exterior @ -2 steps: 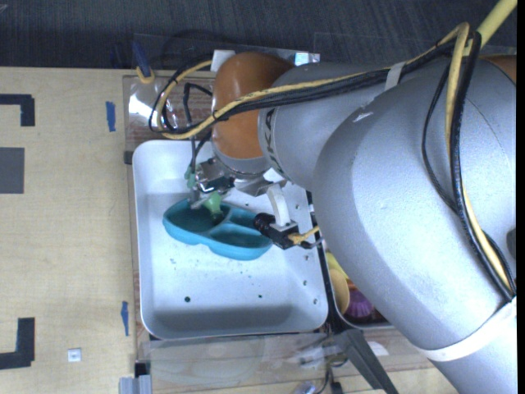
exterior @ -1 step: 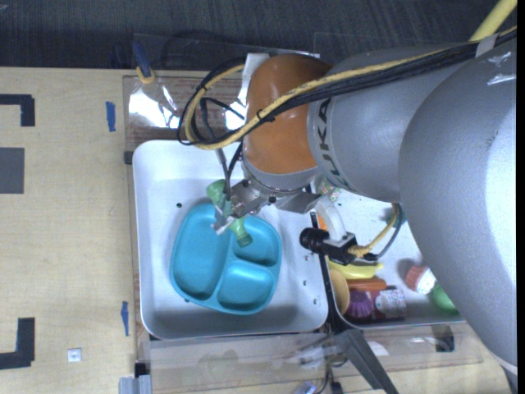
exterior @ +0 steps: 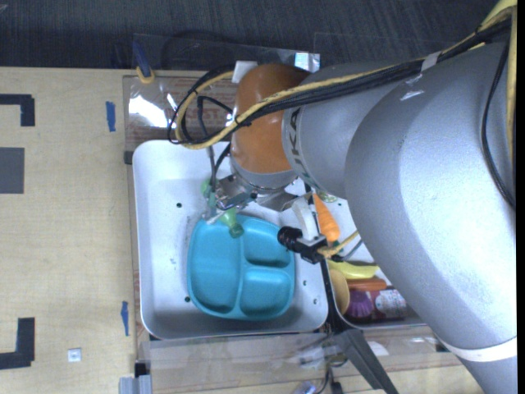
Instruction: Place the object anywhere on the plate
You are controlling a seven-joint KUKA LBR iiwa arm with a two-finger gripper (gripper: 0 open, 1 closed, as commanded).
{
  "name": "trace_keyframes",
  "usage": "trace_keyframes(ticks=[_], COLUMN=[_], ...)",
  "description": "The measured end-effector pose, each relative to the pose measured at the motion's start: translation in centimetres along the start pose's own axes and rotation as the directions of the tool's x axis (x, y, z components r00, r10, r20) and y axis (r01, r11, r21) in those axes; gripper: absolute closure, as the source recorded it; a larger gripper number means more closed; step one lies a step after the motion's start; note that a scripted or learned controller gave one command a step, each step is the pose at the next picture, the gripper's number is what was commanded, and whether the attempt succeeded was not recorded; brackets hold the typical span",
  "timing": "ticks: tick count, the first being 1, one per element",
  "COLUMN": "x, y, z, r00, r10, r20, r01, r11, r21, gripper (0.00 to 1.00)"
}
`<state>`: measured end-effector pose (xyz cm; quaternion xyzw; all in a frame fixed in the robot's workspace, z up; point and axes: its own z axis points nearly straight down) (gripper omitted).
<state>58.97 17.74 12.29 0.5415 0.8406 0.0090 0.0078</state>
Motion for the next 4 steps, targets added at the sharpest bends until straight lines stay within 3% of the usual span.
trace_keyframes(ticks=[1, 2, 3, 4], x=[5.2, -1.9, 2.7, 2.7], y=[-7.4, -4.1, -8.1, -8.1], z=[2.3, -9.9, -7.3, -7.4], r00=[1.000, 0.993, 0.900, 0.900], r10=[0.016, 0.116, 0.435, 0.435], r20=[-0.012, 0.000, 0.008, 0.008], r01=[-0.016, -0.116, -0.435, -0.435], r11=[1.000, 0.993, 0.900, 0.900], r21=[0.016, 0.017, 0.029, 0.028], gripper=[1.00, 1.00, 1.00, 0.00])
